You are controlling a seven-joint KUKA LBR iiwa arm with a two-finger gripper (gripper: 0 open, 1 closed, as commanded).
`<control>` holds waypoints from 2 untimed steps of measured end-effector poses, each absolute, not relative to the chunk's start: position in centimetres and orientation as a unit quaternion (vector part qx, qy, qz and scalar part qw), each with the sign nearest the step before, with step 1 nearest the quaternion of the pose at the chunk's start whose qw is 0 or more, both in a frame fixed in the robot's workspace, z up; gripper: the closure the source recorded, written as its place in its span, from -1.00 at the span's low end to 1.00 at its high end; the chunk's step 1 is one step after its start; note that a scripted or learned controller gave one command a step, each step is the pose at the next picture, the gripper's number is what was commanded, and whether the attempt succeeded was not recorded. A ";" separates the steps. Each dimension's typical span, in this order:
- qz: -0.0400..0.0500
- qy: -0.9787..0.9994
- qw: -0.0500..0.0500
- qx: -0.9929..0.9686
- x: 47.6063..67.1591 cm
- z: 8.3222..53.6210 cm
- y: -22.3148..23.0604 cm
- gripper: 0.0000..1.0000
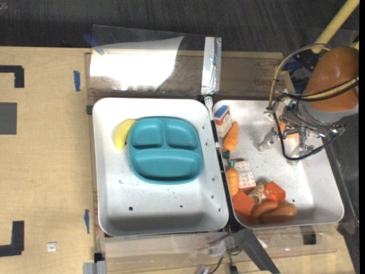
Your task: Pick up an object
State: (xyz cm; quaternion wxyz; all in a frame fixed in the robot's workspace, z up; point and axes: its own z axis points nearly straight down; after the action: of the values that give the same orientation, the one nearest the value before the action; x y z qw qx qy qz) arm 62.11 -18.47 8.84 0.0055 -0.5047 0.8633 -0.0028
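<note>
Over the right bin (319, 207), your arm's end effector (283, 137) hangs low above bare white floor toward the far side, wrapped in its own cables; whether it is spread or closed cannot be told from this angle, and nothing can be seen in its hold.

Your candidates for picking lie to its left and nearer. A small carton (221, 119) and a carrot (231, 136) rest against the bin's left wall. Nearer, a second carrot piece (232, 180) sits beside a small printed box (245, 173). At the near edge a heap gathers: an orange-red block (243, 203), a sausage-shaped brown piece (278, 211) and other small items you cannot tell apart.

These look like light plastic play food, stiff and probably slick, so rounded pieces may squirt out of a pinch. The far carrot seems your easiest take: grip across its narrow middle, though the wall crowds one side.

In the left bin (108, 198), a teal divided tray (166, 148) lies face down over a yellow banana (121, 133).
</note>
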 end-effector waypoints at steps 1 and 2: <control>-0.001 0.865 0.004 -0.502 61.3 8.8 -19.6 -1.00; -0.004 0.866 0.011 -0.500 61.7 10.3 -19.4 1.00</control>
State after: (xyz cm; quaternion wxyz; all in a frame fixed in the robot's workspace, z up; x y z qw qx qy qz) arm 61.72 -19.43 10.28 0.0107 -0.4998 0.8660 -0.0038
